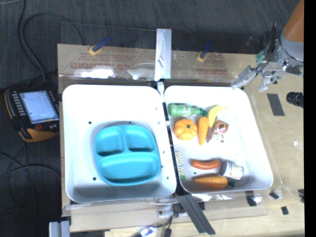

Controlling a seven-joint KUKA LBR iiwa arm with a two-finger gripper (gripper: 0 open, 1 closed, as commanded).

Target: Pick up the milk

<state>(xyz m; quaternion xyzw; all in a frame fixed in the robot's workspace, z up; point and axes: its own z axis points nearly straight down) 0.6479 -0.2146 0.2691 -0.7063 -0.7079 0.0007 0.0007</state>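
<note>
The milk (219, 132) looks like a small white carton with red marks and a brownish top. It lies in the right bin (256, 132), in the far half, between an orange carrot (203, 129) and the bin's right wall, just below a yellow banana (216, 113). My gripper (253, 81) hangs over the far right corner of that bin, up and to the right of the milk and well apart from it. Its fingers (240, 81) are spread open with nothing between them.
The right bin also holds a green bottle (183, 110), a small pumpkin (185, 129), a red sausage (205, 164), another carrot (211, 182) and a small bottle (232, 171). A blue divided plate (127, 153) lies in the left bin (79, 132).
</note>
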